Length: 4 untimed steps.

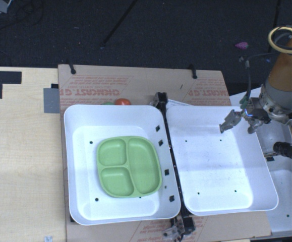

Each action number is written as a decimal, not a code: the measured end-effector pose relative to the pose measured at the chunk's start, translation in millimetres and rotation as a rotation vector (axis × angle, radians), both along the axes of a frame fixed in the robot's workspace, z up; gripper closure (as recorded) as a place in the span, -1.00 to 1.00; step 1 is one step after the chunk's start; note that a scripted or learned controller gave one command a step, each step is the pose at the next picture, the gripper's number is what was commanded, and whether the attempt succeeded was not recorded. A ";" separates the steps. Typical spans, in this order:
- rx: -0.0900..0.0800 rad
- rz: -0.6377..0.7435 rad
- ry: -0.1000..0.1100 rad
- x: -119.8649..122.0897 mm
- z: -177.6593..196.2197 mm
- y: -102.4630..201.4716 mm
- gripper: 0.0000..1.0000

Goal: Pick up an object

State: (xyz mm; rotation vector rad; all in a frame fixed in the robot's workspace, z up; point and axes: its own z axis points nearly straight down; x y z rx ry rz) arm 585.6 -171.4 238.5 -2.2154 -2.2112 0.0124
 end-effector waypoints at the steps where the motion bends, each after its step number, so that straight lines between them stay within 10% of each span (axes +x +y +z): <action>1: -0.003 0.002 -0.013 2.4 6.9 -0.1 -1.00; 4: -0.001 0.002 -0.008 19.4 -153.7 2.7 -1.00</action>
